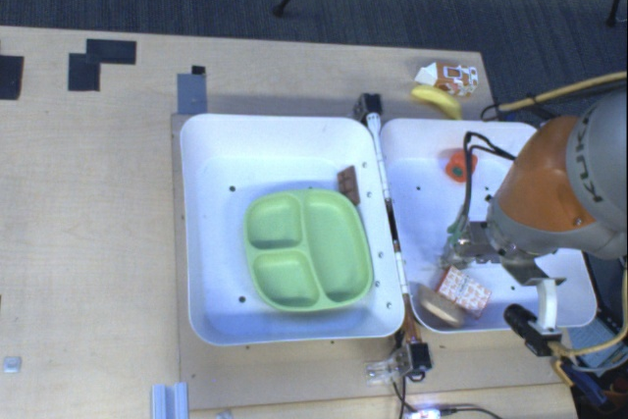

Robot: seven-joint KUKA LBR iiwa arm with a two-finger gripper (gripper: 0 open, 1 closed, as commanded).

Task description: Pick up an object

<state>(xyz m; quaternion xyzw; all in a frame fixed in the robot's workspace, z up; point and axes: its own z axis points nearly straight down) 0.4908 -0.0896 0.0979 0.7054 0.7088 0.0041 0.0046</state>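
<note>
My gripper (pixel 459 252) hangs low over the front of the right bin (pixel 422 152), below the arm's orange band. Just in front of it lies a small box with a red and white pattern (pixel 463 290); whether the box touches the gripper is unclear. A tan round object (pixel 439 311) lies beside the box at the bin's front wall. At the back of the right bin sits a small orange object (pixel 457 167). The left bin (pixel 211 211) holds a green divided plate (pixel 307 249) and a small brown piece (pixel 347 181) by its right wall.
On the bench behind the right bin lie a yellow banana (pixel 436 98) and a small printed packet (pixel 453 76). A black cable (pixel 483 144) loops over the right bin beside the arm. A black clamp (pixel 369 103) sits where the bins meet.
</note>
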